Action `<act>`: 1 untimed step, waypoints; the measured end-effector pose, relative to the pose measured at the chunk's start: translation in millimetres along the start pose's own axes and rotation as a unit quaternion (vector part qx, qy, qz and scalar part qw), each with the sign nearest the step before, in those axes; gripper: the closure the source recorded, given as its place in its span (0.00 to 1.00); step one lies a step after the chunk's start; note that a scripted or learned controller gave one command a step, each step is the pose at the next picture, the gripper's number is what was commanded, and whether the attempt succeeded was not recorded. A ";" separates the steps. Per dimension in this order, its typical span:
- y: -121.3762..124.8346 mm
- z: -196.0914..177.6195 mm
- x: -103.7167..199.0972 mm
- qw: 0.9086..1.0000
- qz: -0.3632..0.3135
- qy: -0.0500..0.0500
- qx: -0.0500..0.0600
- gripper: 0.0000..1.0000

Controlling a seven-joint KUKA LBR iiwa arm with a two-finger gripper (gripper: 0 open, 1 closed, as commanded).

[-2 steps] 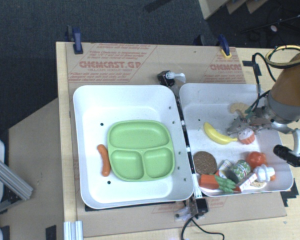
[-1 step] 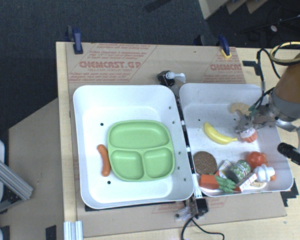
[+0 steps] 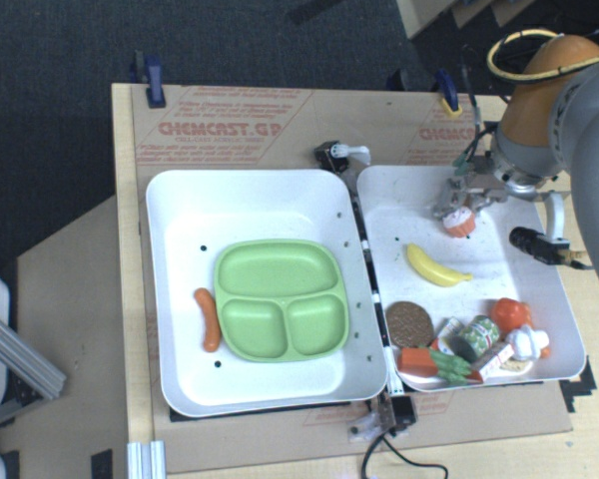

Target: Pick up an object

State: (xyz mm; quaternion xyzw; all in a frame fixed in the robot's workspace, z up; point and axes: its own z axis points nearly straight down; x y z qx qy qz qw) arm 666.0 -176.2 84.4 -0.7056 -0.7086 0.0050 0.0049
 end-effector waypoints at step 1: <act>-8.4 -35.2 73.8 1.000 -0.002 0.002 -0.007 1.00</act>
